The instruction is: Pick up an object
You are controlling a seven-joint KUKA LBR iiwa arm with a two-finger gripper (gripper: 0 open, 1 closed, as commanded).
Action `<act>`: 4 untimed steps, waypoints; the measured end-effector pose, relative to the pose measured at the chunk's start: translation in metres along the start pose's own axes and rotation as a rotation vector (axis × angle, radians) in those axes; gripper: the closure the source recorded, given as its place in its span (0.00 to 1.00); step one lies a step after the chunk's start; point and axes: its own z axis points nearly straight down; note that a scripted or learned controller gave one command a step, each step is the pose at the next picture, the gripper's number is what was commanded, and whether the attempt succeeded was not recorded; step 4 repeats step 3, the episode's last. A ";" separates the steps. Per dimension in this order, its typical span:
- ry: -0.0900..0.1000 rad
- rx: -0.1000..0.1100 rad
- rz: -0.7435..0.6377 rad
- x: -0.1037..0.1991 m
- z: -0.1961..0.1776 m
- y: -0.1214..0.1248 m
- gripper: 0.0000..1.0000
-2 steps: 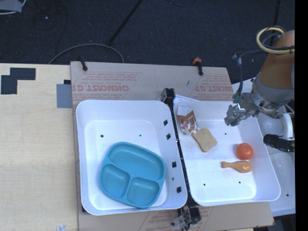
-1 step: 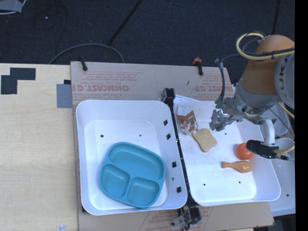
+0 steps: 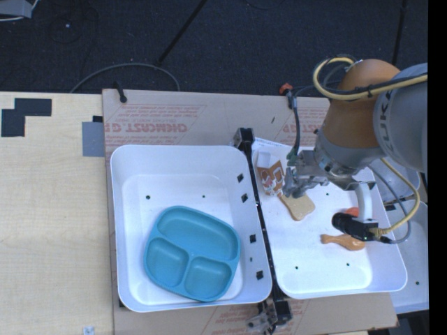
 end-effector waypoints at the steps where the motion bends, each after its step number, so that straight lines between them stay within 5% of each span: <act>1: 0.000 -0.001 0.000 0.048 -0.013 -0.010 1.00; 3: -0.001 0.000 0.000 0.149 -0.005 -0.029 1.00; 4: -0.001 0.000 0.000 0.149 -0.005 -0.029 1.00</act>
